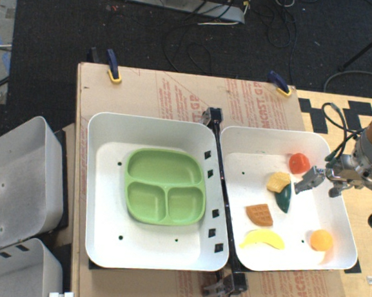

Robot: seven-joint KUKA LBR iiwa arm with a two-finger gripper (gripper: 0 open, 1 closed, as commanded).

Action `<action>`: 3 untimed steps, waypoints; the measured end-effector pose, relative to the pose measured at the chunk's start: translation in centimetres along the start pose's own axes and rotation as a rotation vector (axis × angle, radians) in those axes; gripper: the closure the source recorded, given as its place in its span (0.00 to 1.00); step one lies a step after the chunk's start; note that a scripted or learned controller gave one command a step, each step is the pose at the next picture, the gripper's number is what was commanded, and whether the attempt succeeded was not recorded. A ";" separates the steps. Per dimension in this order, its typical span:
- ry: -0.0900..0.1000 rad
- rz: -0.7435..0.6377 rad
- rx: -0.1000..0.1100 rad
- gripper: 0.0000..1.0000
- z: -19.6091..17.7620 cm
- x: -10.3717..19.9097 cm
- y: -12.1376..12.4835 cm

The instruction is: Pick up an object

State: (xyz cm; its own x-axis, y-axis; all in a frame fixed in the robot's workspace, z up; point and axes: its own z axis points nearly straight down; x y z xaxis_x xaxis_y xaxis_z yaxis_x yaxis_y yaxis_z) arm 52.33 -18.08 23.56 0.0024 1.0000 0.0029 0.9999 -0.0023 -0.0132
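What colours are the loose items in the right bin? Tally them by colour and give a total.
Red: 1, the round item
Yellow: 2, the chunk and the banana
Dark green: 1, the piece
Brown: 1, the cracker-like piece
Orange: 1, the ball
Total: 6

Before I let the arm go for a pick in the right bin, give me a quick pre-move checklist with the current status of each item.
1. Gripper over the right bin: ok.
2. Nothing gripped yet: cannot tell.
3. Target close by: ok, the dark green piece and yellow block lie just beside it.
4. Target stands apart: not ok, those two touch.
5. Easier isolated picks: ok, orange ball and yellow banana lie apart.
6. Green tray in left bin out of the way: ok.
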 end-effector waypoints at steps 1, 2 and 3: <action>-0.003 -0.004 -0.013 0.00 -0.7 0.1 0.3; -0.002 0.000 -0.009 0.00 5.7 0.0 0.3; -0.003 0.000 -0.011 0.00 10.6 -0.6 1.1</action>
State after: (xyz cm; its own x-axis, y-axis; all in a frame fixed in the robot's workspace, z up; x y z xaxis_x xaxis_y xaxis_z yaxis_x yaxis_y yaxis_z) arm 53.30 -18.68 12.92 0.0026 1.0000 0.0002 1.0000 -0.0026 -0.0018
